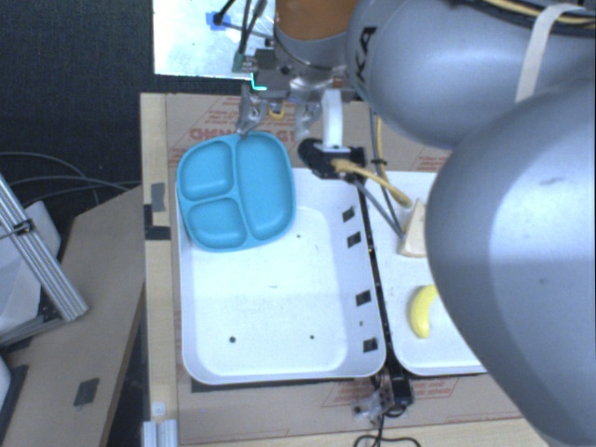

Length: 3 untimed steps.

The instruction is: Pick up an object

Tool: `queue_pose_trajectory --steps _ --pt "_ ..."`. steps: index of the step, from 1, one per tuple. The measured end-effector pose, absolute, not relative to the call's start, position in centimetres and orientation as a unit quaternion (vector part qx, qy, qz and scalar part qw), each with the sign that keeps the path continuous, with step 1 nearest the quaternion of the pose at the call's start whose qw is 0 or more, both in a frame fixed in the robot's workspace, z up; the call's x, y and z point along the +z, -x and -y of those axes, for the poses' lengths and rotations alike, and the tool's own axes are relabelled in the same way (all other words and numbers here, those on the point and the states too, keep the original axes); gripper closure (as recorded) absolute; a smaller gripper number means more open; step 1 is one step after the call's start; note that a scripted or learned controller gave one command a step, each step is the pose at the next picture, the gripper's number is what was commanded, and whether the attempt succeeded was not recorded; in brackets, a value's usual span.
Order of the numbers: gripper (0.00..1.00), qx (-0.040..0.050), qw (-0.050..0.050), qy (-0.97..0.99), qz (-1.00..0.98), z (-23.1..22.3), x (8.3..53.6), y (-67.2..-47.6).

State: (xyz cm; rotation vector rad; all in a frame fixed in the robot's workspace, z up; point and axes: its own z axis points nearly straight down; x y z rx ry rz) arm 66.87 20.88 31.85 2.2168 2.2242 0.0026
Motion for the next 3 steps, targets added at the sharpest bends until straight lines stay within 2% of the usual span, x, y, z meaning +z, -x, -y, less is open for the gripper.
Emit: queue_pose_trajectory --steps 1,2,3 --pt "0.0 0.0027 0.001 -0.705 -0.709 -23.6 35.4 -66.9" --pt "0.0 -0.0055 -0.002 -0.708 -0.706 -20.3 21.2 -66.7" --pt "0.0 0.0098 0.004 -0.704 -0.71 -23.6 49.2 -62.4"
